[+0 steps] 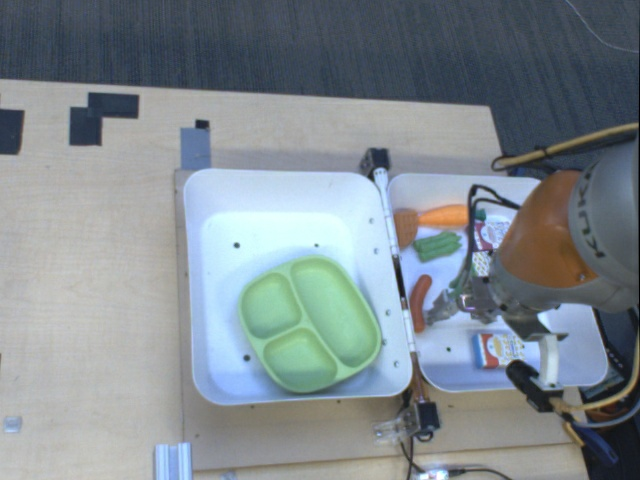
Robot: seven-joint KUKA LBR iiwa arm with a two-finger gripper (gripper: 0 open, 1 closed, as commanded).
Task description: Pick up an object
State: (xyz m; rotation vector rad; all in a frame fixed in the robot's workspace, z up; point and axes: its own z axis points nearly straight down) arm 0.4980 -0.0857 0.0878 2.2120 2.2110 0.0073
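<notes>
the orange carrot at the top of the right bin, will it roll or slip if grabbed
The carrot looks tapered and rounded, so it probably rolls if nudged sideways. Its surface looks smooth like plastic, so it may slip from a grip. It lies close to the green piece, which a push could disturb.

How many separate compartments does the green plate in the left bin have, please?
3. The green plate has one large compartment along its right side, a smaller one at upper left, and another small one at the bottom. All three are in plain sight.

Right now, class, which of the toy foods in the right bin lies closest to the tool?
The red sausage, by the bin's left wall beside the tool; the green piece and the carrot lie farther up.
</notes>
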